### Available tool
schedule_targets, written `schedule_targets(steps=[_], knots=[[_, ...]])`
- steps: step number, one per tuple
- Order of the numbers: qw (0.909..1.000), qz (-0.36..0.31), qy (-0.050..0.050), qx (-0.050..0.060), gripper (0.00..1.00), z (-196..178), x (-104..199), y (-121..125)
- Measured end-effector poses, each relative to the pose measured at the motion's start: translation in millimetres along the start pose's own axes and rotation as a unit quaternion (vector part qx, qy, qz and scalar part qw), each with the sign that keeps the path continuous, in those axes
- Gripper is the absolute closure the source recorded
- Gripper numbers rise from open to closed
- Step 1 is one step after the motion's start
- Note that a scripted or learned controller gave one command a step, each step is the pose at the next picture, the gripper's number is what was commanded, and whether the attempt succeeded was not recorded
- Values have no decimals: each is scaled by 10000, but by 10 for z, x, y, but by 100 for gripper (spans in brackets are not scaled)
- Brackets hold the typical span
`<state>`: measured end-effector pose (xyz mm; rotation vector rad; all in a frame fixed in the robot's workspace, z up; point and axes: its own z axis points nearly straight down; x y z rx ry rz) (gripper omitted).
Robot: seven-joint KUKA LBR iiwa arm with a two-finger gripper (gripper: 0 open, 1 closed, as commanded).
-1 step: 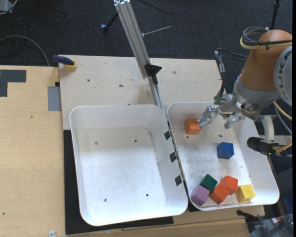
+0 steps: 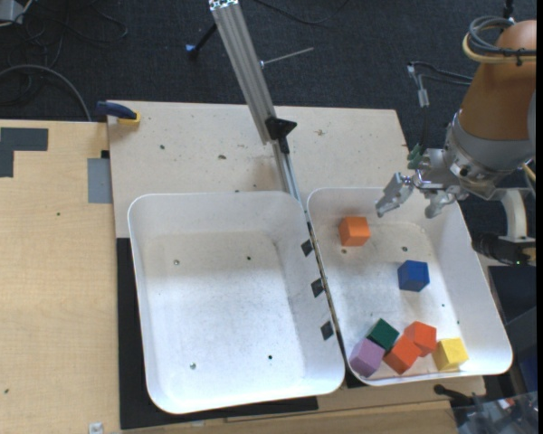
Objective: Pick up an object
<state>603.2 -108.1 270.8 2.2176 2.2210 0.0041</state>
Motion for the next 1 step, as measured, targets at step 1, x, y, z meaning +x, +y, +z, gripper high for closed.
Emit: schedule_targets(steps=[1], knots=[[10000, 2, 5, 71, 0, 1240, -163, 392]])
